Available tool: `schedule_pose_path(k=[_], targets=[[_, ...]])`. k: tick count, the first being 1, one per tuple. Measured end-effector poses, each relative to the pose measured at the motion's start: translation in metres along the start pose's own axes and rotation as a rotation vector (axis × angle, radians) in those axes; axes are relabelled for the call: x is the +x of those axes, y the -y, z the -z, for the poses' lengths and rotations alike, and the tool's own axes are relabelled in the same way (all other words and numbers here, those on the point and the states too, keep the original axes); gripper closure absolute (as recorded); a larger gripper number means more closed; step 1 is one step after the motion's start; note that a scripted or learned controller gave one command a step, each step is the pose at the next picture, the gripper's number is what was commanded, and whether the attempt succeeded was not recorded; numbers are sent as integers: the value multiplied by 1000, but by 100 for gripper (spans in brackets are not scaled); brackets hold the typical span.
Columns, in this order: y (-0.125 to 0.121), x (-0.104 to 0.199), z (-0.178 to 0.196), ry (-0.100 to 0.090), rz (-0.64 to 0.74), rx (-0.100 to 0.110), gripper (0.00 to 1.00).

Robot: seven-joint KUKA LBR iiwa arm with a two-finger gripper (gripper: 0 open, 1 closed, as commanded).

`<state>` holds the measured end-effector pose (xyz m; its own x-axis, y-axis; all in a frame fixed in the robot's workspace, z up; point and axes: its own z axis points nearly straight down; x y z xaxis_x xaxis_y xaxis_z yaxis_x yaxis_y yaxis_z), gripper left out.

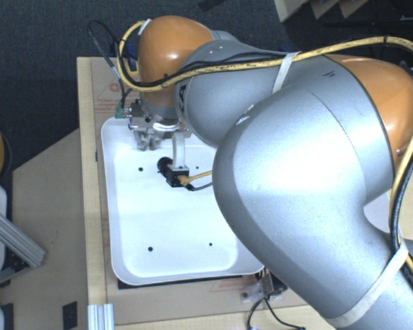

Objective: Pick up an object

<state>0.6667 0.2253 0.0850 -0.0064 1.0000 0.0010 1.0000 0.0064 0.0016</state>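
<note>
The pincer (148, 141) hangs low over the far left corner of the white bin (127, 218); whether it is spread or pressed together I cannot tell. Which thing it should lift is unclear. From the pincer toward the near rim lie three dark specks (150, 248), too small to name, and the arm (296, 177) hides everything to its right. Red print on the bench (89, 184) beside it is unreadable.
</note>
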Motion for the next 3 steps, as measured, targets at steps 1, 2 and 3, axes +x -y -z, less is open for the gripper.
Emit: schedule_pose_path(k=[1, 2, 3], targets=[[40, -5, 0, 2, -8, 8, 100], [6, 0, 9, 0, -4, -2, 100], [39, -1, 49, 1, -8, 6, 100]])
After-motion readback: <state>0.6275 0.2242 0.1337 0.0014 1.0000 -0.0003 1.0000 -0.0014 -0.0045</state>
